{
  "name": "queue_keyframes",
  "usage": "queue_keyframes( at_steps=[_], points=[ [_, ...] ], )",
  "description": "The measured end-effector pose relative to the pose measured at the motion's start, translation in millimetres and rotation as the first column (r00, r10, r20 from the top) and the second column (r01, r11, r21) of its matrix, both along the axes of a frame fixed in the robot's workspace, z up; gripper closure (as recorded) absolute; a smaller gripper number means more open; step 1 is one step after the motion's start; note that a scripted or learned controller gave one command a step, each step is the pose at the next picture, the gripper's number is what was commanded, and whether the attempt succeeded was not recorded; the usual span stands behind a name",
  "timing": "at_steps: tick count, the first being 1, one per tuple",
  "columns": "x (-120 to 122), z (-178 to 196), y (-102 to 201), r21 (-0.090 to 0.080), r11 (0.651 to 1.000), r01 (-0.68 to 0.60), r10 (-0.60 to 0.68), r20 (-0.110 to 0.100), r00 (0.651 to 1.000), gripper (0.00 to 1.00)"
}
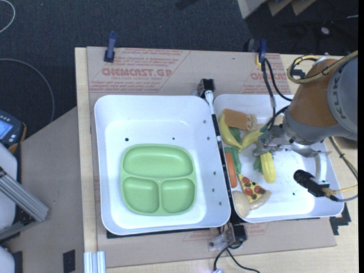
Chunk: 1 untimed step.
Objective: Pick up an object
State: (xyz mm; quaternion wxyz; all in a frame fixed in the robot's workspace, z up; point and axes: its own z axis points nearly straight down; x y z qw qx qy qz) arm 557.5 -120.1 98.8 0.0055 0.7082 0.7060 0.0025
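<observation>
The right bin [307,209] holds toy food. A brown bread piece [238,119] lies at its far left, with a yellow banana [230,135] and a green piece [250,136] just below it. Lower down I see a corn cob [267,167], an orange carrot-like stick [231,168] along the left wall, and a pizza slice [254,190] at the front. The gripper [264,145] hangs low over the bin, just above the corn's top end and right of the green piece. The wrist hides what lies directly under it.
The left bin [108,152] holds a green divided plate [159,178]. A black cable connector [310,182] lies over the right bin's right part. The grey and orange arm [324,104] covers the bin's far right corner.
</observation>
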Motion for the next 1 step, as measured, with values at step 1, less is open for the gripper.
queue_keyframes(
  at_steps=[1],
  points=[
    [-45.5, 181.8, 159.3, 0.009, 1.0, -0.017, 0.017, 0.003, 1.0, 1.0]
  ],
)
